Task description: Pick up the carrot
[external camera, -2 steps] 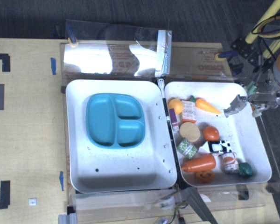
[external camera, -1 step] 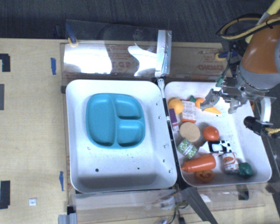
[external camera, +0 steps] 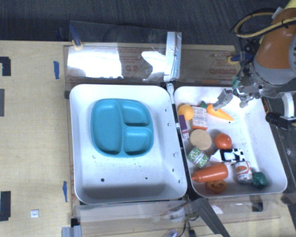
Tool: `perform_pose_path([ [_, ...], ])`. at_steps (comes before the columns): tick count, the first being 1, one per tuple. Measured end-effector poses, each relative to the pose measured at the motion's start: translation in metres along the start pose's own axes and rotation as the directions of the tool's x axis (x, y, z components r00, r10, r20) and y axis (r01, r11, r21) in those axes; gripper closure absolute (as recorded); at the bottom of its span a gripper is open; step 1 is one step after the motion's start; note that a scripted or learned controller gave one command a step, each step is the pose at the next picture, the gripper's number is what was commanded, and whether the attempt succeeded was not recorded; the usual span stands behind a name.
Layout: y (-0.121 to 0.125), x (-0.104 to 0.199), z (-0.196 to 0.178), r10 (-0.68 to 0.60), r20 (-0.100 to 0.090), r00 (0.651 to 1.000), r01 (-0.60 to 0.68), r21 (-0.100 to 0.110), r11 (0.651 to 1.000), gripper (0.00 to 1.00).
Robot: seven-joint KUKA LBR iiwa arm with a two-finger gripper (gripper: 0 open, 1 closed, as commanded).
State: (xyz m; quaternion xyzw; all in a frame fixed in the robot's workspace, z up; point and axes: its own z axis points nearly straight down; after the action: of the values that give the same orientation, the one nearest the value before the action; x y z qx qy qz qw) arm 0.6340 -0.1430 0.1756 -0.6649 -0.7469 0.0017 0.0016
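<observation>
Jaws' spread cannot be judged at this angle; the gripper (external camera: 226, 99) sits at the carrot's upper end. Carrot (external camera: 220, 113), smooth, tapered and orange, lies in the upper part of the right bin (external camera: 274, 147). Left bin (external camera: 84, 172) bears a glossy blue sectioned plate (external camera: 122, 127).

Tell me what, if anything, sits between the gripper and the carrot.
Nothing visible does. The gripper hangs right at the carrot, near the back of the right bin. The yellow item and the small carton lie to the carrot's left, off the approach.
</observation>
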Motion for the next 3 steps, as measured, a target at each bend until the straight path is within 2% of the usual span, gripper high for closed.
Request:
perform_pose_path([
  [1,0.028,0.0,0.076,-0.186,0.005,0.983,0.186,-0.011,0.982,0.0],
  [2,0.028,0.001,0.069,-0.188,0.002,0.982,0.188,-0.009,0.982,1.0],
  [3,0.043,0.061,-0.014,-0.16,0.003,0.987,0.16,-0.014,0.987,1.0],
])
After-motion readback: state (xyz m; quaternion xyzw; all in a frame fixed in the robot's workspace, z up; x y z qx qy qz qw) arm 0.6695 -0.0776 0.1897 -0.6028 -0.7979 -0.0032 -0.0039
